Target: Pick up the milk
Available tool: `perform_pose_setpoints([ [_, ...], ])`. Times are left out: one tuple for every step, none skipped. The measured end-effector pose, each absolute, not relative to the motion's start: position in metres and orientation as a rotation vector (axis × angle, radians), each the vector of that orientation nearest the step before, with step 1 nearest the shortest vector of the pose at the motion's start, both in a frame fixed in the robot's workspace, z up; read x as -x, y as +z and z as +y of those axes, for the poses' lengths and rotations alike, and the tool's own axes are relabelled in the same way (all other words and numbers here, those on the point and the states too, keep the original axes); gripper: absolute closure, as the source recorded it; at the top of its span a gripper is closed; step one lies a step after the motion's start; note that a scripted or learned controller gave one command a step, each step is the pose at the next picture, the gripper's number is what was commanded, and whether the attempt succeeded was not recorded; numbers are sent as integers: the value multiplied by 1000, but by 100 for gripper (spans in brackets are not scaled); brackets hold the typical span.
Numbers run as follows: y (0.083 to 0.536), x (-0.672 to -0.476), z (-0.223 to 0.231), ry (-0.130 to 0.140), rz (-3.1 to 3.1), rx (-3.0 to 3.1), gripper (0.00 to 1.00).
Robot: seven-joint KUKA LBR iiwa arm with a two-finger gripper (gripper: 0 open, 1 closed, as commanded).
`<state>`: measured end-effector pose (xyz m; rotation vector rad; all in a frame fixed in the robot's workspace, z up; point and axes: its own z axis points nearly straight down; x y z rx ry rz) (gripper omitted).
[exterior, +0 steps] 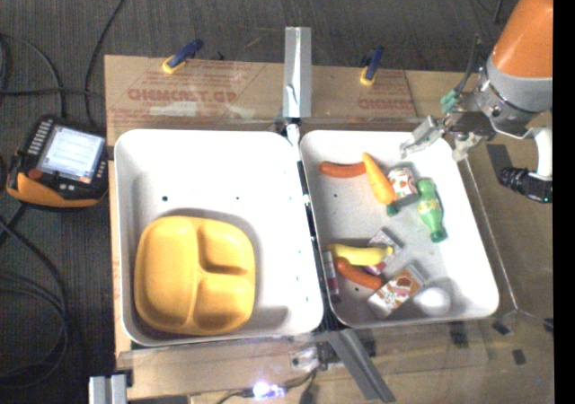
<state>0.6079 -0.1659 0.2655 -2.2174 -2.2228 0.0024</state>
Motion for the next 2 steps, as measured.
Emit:
perform_pose_setpoints([
  [146, -617, -162, 3, -2393, 2034, 0],
  [89, -546, -134, -12, -2486, 1932, 0],
])
